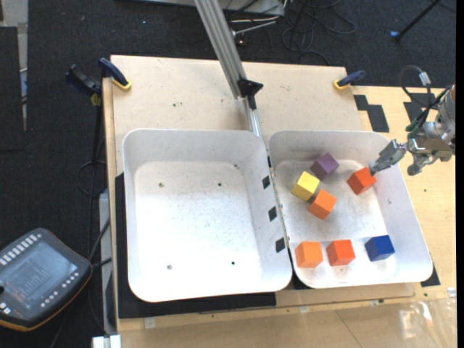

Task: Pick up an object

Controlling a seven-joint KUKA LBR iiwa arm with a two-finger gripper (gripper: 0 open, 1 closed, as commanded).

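— So where's your tool (pixel 389 156) in the overhead view?

— At three o'clock over the right bin (pixel 413 223), tip beside the red cube (pixel 361 181). I cannot tell its opening.

— Holding anything?

— No; I'd say I'm only approaching. The cube sits on the bin floor, one o'clock of the orange cube (pixel 322 204). Next I must straddle it squarely, then close.

**Tabletop and what rests on it**

The pale tabletop (pixel 188 93) fills the middle of the frame, speckled with small dark marks. Two shallow white bins sit on it side by side: the left bin (pixel 138 216) toward the lower left, the right bin (pixel 406 223) toward the lower right, their inner walls touching. Clamps grip its upper corners: one (pixel 114 73) at upper left, another (pixel 349 80) at upper right.
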